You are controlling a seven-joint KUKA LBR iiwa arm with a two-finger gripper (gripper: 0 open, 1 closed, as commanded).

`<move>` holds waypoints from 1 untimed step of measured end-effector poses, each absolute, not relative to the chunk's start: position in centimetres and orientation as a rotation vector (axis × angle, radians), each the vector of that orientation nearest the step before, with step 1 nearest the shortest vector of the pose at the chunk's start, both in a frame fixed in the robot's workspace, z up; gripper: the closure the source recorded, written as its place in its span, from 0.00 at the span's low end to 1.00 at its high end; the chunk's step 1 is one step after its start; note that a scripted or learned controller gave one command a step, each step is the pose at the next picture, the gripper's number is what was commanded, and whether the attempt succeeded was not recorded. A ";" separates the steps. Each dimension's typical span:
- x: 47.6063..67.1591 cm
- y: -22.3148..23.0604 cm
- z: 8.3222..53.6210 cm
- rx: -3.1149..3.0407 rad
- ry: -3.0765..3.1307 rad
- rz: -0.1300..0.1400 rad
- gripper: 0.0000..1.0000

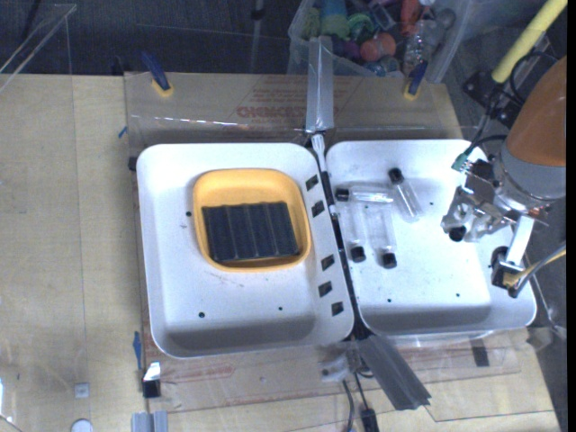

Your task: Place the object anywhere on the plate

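A yellow plate (245, 181) lies in the left bin (171, 268). A dark ribbed rectangular object (249, 230) rests flat on it and covers most of its middle. In the right bin (423, 286) lie several clear tube-like pieces with black caps: one near the back (401, 190), one beside it (364, 194), and two closer to the divider (386, 247) (355, 243). My gripper (481, 221) hangs over the right part of the right bin, to the right of the clear pieces and apart from them. Nothing shows between its fingers.
A raised divider with black clips (326, 241) separates the two bins. Behind the bins stand a cardboard sheet (225, 106) and a clear tub of coloured toys (378, 12). The arm's grey and orange wrist (540, 133) rises at the right edge.
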State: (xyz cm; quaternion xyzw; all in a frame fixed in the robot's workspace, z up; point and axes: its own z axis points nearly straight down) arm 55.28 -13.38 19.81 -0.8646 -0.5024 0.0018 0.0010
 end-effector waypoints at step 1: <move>50.3 -13.2 19.3 -2.474 -1.928 0.004 1.00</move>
